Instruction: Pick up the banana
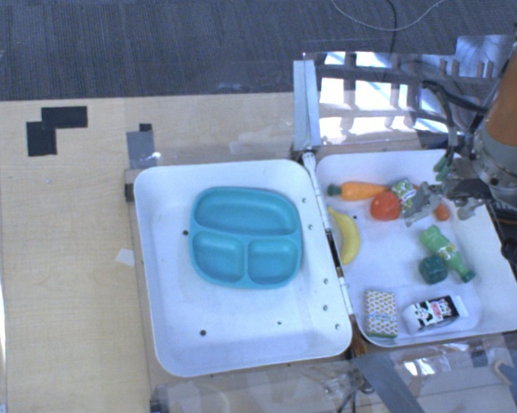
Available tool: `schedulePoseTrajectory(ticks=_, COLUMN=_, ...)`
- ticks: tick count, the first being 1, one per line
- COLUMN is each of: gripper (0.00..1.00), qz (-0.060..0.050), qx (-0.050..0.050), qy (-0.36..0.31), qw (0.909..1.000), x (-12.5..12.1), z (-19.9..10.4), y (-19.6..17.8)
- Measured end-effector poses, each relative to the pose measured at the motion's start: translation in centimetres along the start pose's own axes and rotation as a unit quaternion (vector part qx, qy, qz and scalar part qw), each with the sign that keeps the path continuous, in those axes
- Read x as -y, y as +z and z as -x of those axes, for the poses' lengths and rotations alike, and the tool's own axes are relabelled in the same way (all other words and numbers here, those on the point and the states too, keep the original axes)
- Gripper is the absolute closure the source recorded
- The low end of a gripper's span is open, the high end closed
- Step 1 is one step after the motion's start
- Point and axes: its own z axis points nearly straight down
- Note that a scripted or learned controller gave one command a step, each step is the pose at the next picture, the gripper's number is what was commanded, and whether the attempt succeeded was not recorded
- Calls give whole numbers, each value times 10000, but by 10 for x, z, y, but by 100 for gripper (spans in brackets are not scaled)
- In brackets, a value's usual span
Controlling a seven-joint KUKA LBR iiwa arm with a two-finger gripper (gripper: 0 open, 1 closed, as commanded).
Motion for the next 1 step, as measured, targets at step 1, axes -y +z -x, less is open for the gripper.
schedulePoseTrajectory(ticks=1, gripper=0, qz=3, qx=-4, qy=1238, qw=9923, x=28, z=-12, y=20)
